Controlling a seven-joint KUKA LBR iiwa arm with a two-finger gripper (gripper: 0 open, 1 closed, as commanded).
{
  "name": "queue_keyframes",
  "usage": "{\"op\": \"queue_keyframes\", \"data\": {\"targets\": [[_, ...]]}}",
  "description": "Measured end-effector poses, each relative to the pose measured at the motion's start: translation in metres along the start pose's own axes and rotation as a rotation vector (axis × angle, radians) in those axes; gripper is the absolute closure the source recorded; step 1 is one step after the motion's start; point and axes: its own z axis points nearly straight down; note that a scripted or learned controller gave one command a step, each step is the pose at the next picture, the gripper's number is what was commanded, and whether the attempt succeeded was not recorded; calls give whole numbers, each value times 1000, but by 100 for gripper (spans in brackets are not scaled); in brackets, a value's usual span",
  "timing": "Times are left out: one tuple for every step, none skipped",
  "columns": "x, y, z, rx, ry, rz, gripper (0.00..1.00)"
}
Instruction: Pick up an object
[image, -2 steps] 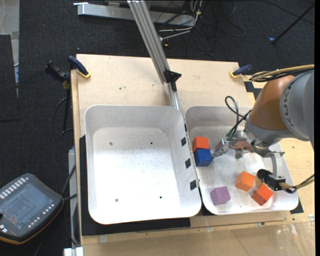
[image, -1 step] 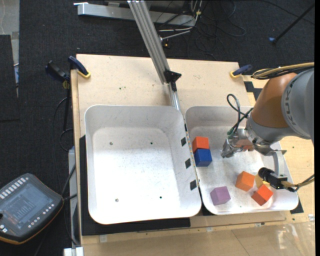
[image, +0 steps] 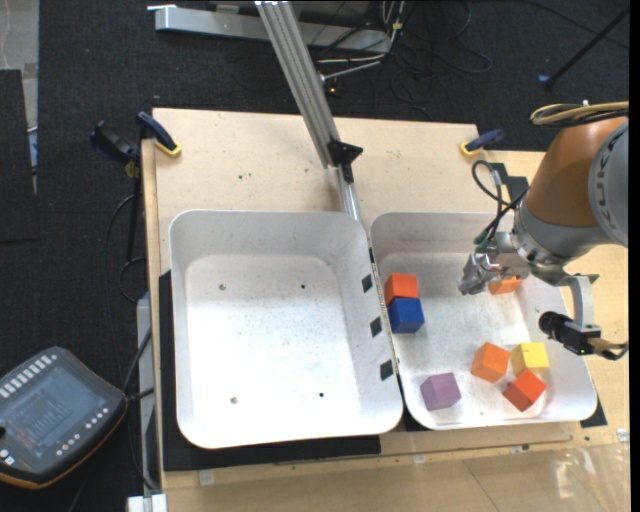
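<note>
The right bin (image: 440, 235) holds several small blocks. An orange block (image: 402, 286) touches a blue block (image: 406, 315) near the bin's left wall. A purple block (image: 440, 391) lies at the front. Towards the front right, an orange block (image: 490, 361), a yellow block (image: 532, 355) and a red-orange block (image: 525, 389) sit close together. My gripper (image: 483, 274) hangs low over the bin's right middle. A small orange piece (image: 507, 286) shows right beside it, partly hidden by the gripper body. Whether that piece is held cannot be made out.
The left bin (image: 200, 240) stands beside the right one, their walls meeting in the middle. A slanted metal pole (image: 305, 85) runs from the top down to the bins' back junction. A teach pendant (image: 50, 410) lies off the bench at the lower left.
</note>
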Motion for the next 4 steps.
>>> {"op": "queue_keyframes", "data": {"targets": [[-3,1,-43,0,0,0,100],[-3,2,-68,1,1,-1,100],[55,8,-60,6,4,-7,100],[108,13,-53,7,4,-7,100]]}}
